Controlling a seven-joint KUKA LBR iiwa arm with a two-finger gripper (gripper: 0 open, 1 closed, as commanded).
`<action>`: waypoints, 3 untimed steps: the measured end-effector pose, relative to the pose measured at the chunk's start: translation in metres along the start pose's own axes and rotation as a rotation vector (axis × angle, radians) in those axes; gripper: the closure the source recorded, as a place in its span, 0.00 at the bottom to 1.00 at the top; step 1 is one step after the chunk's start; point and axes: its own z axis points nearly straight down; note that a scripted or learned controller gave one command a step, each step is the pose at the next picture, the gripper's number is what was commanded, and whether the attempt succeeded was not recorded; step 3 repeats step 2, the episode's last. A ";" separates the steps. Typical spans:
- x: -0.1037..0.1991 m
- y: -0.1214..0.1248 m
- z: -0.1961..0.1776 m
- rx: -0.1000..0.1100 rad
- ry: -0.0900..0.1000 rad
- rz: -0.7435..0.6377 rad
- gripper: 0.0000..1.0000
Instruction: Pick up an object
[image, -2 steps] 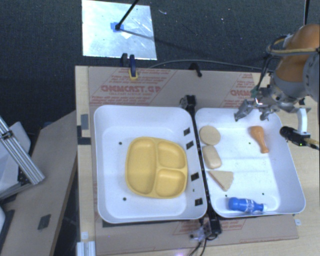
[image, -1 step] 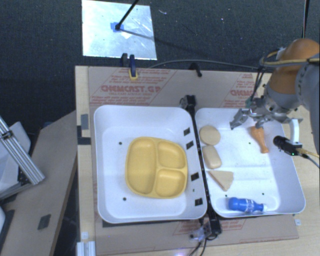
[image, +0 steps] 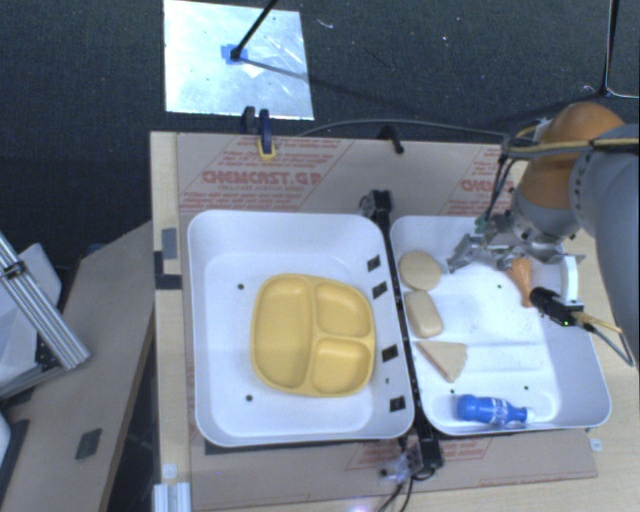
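Yellow divided plate (image: 312, 333) alone in left bin (image: 215, 300) | right bin (image: 580, 390): two bread rolls (image: 421, 290), wedge (image: 443, 357), blue bottle (image: 491, 409), orange piece (image: 522, 280) at far edge | gripper (image: 480, 245) low over far corner, its opening and any hold impossible to tell | likely approaching for a pick.

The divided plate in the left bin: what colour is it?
Pale yellow all over, plain; the divided plate shows clearly in the camera view.

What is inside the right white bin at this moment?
In the right bin lie a round bread roll, an oblong roll, a wedge-shaped slice and a blue bottle. An orange object sits near the gripper, partly covered by the arm.
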 end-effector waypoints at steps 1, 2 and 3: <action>0.000 0.002 -0.014 -0.006 -0.001 -0.001 1.00; 0.009 0.006 -0.075 -0.008 -0.001 -0.001 1.00; 0.009 0.006 -0.075 -0.008 -0.001 -0.001 1.00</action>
